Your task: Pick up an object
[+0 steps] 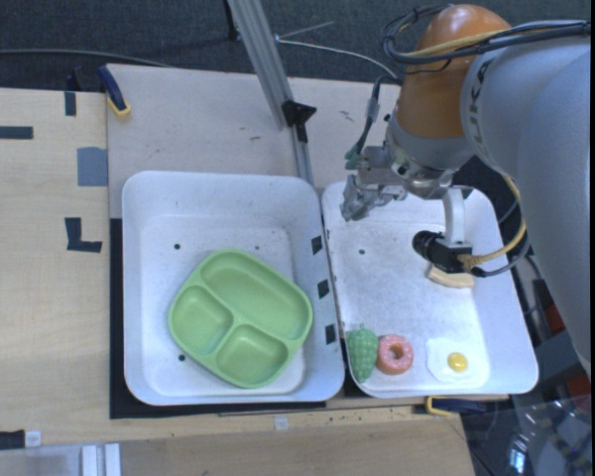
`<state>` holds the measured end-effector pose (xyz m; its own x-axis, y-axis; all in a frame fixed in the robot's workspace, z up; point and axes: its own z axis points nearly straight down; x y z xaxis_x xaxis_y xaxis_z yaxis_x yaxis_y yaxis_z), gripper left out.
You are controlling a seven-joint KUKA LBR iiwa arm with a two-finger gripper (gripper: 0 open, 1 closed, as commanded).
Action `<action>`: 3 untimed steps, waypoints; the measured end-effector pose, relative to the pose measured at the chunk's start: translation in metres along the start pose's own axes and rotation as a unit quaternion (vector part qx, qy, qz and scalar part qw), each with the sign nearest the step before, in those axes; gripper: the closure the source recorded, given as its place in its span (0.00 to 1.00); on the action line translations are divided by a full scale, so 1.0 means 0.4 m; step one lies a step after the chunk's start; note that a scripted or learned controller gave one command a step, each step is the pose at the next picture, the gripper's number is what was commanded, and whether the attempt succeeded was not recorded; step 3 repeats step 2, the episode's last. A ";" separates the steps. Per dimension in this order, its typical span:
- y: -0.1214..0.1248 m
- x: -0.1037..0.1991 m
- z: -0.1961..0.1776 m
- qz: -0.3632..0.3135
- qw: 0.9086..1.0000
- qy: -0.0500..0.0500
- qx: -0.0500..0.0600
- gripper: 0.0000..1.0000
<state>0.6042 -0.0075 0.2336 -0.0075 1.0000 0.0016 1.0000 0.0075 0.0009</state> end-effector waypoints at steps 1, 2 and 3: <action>0.079 0.128 0.022 0.000 1.000 0.000 0.001 1.00; 0.140 0.262 0.002 0.002 1.000 -0.001 0.001 1.00; 0.140 0.262 0.002 0.002 1.000 -0.001 0.001 1.00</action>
